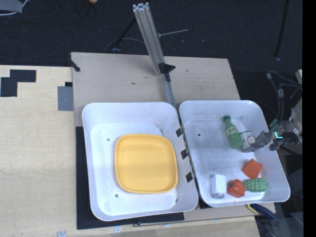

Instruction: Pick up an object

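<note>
Overhead slant view of a bench w/ two shallow white bins side by side: the left bin (94,132) holds a yellow square plate (146,163) near its centre. The right bin (207,112) holds a green bottle (232,132) at approx. 1 o'clock from its centre, an orange block (252,168) at 4, and along the 5 o'clock edge a small white box (218,185), a red pepper toy (237,188) and a green corn-like toy (255,184), the last two touching. The gripper (253,141) reaches in at 3 o'clock, its tip just beside the bottle's lower end; can't tell whether it is parted or closed, and nothing is visibly held.
</note>
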